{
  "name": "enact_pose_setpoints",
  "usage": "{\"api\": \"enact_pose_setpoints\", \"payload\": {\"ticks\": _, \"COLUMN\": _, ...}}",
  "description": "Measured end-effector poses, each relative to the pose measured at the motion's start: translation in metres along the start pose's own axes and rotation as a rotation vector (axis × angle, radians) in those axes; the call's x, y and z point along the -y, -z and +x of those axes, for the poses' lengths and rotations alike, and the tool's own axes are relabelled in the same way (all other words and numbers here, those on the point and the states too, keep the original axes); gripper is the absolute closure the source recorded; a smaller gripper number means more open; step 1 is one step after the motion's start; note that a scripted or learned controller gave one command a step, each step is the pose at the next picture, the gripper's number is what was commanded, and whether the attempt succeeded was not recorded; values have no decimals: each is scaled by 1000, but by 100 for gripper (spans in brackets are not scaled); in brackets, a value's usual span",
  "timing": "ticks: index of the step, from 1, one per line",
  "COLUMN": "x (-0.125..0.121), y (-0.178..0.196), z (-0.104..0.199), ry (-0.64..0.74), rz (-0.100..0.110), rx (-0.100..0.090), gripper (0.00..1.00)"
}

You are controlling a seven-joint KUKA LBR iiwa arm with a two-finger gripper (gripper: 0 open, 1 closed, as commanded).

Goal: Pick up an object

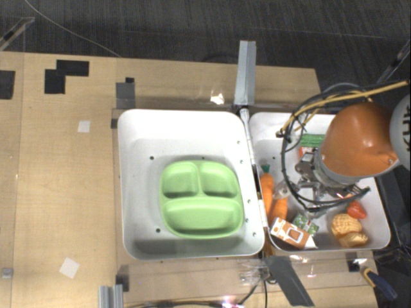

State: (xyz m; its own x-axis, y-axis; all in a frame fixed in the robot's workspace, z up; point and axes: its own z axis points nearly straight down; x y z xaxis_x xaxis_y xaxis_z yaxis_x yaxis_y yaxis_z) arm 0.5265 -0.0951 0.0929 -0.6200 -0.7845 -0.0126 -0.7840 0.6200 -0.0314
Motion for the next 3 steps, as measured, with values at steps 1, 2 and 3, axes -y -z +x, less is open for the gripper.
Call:
{"api": "enact_pose_setpoints", "payload": {"ticks": 1, "x": 3, "y": -1, "z": 11, "ry": 417, "rz": -8, "rx": 7, "gripper": 0}}
{"api": "enact_pose_setpoints", "payload": {"ticks": 2, "x": 1, "y": -1, "z": 2, "ry": 423, "rz": -13, "rx": -1, "gripper": 0}}
{"api": "enact_pose_setpoints", "payload": {"ticks": 3, "x": -6, "y": 0, "z": 7, "ry": 591, "rz": -6, "rx": 9, "gripper": 0}}
